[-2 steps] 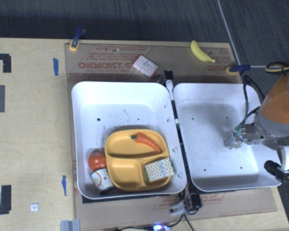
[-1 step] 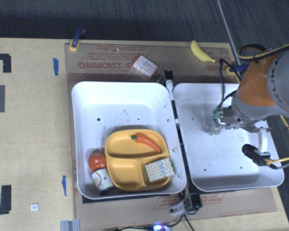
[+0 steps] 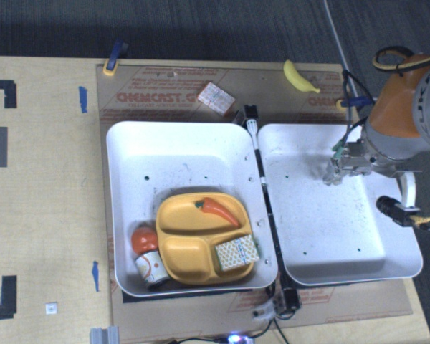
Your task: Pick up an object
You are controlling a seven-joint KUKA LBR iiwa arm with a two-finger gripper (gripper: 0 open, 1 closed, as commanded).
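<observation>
Beneath the arm, a pale wooden bench (image 3: 43,213) carries a brown board on which two shallow white bins sit side by side. The pincer (image 3: 335,172) hangs low over the upper part of the right bin (image 3: 344,256); whether it is open or closed cannot be told, and no object shows in its grasp.

All candidate objects lie well to the left of the pincer, in the left bin (image 3: 129,163). Nearest is a yellow divided tray (image 3: 190,253), holding an orange carrot-like toy (image 3: 216,208) in its upper compartment and a patterned sponge-like block (image 3: 236,253) in its lower right one. Beyond, at the tray's far left edge, stands a small can (image 3: 150,265) with a red ball (image 3: 144,240) touching it.

Recommended target: the block. It appears light and compressible; grip across its shorter sides. The carrot looks smooth and tapered, so it may slip.

Farther up, beyond the bins, a small patterned packet (image 3: 216,97) and a banana (image 3: 299,77) lie on the board.
</observation>
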